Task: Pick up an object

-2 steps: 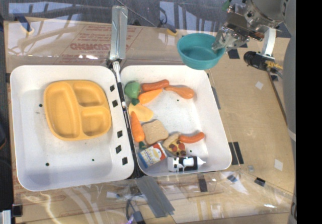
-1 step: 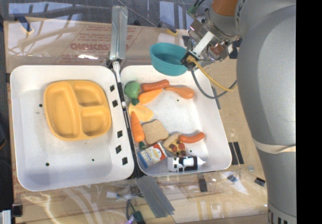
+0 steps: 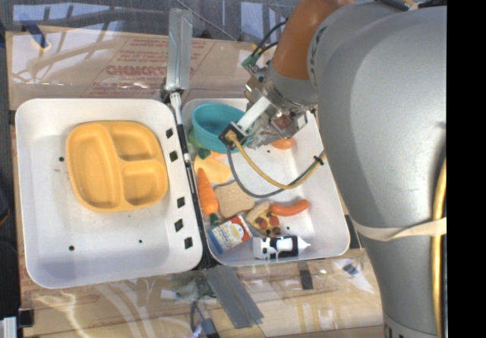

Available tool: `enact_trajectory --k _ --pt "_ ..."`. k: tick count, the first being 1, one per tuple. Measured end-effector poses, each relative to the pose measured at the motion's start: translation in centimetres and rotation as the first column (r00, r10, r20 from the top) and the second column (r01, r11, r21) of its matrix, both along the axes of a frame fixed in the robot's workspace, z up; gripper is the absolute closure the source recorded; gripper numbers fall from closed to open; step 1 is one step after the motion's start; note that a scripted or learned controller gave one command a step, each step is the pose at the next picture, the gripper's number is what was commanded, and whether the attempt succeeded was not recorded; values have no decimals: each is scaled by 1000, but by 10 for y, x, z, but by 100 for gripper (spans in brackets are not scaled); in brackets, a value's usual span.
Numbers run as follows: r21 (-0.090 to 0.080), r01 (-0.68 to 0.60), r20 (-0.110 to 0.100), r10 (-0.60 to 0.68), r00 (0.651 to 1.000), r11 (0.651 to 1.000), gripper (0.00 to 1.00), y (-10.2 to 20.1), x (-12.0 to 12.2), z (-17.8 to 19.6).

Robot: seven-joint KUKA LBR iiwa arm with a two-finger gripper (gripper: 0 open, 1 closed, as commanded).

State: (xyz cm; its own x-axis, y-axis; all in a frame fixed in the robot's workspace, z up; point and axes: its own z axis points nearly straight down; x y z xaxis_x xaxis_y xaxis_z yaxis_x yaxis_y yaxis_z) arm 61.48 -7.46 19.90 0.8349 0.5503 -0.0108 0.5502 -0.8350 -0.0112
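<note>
The grey arm reaches in from the right over the right bin. Its gripper hangs low beside a teal bowl at the bin's back. A small orange piece shows just under the wrist. In the front of the bin lie a carrot, a slice of bread, a sausage, a small yoghurt cup and a black and white bottle. A yellow cable loops from the wrist over the bin floor.
The left bin holds a yellow divided plate. A metal bar stands between the bins at the back. Cardboard lies behind both bins. The bulky arm covers the right side.
</note>
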Motion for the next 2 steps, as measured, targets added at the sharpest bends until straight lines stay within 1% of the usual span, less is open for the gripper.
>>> enact_trajectory --k 1,2 --pt "-3 366 16 -366 930 930 100 13 6 138" --pt "-6 319 2 -319 948 948 100 9 -17 62"
